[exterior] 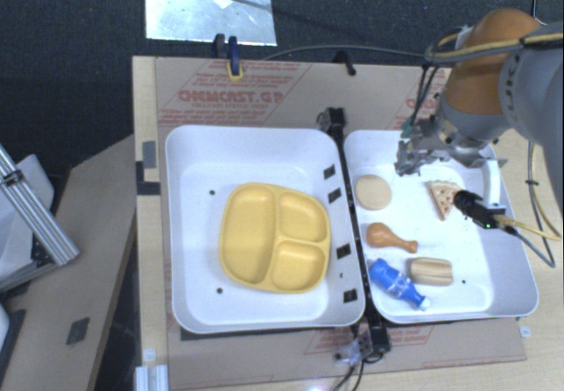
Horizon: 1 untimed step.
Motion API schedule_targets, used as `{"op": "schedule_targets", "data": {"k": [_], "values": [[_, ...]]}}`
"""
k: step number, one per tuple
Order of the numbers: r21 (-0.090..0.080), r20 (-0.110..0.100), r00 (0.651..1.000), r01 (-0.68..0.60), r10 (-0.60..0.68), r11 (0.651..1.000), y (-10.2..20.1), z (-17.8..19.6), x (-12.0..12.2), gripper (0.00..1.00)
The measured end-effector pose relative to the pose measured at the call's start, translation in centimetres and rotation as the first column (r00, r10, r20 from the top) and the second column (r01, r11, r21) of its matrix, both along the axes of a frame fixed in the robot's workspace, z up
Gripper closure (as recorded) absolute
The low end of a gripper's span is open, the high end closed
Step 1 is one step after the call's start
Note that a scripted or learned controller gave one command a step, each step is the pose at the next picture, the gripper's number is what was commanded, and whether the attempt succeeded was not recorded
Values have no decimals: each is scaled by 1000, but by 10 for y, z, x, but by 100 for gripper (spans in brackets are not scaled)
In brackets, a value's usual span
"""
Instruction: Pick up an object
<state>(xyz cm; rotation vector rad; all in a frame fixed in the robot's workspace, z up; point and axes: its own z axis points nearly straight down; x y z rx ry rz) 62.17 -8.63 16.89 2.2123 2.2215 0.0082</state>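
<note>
The gripper [414, 160] hovers over the right bin's [520, 292] far end (whether its jaws are open or closed, I cannot tell), above the cookie [373, 192], pizza slice [442, 197], drumstick [389, 238], bread roll [430, 271] and blue bottle [396, 284].

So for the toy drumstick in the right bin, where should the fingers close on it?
Probably on the drumstick's thin bone end, coming straight down with the fingers across its narrow width. It lies flat, pointing toward the bread roll, with bare bin floor on both long sides for the gripper.
</note>
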Motion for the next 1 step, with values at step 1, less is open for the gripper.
{"op": "schedule_targets", "data": {"k": [1], "values": [[0, -2, 1000, 0, 0, 1000, 0, 45, 2, 100]]}}
